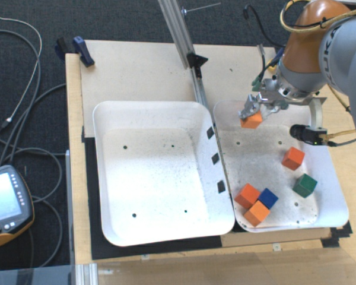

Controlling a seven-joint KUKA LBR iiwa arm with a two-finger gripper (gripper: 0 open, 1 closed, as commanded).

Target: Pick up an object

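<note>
My gripper (pixel 251 113) hangs over the far left part of the right bin (pixel 329 183), shut on an orange block (pixel 251 121) that sits between its fingers, lifted above the bin floor. In the same bin lie a red-orange cube (pixel 293 158), a green cube (pixel 305 185), and near the front a cluster of a red-orange block (pixel 247 195), a blue block (pixel 268 198) and an orange block (pixel 258 212).
The left bin (pixel 101 135) stands beside the right one, sharing a raised divider with black clips (pixel 215 158). A slanted metal post (pixel 177 25) rises behind the bins. A blue clamp (pixel 83 49) sits at the bench's far left corner.
</note>
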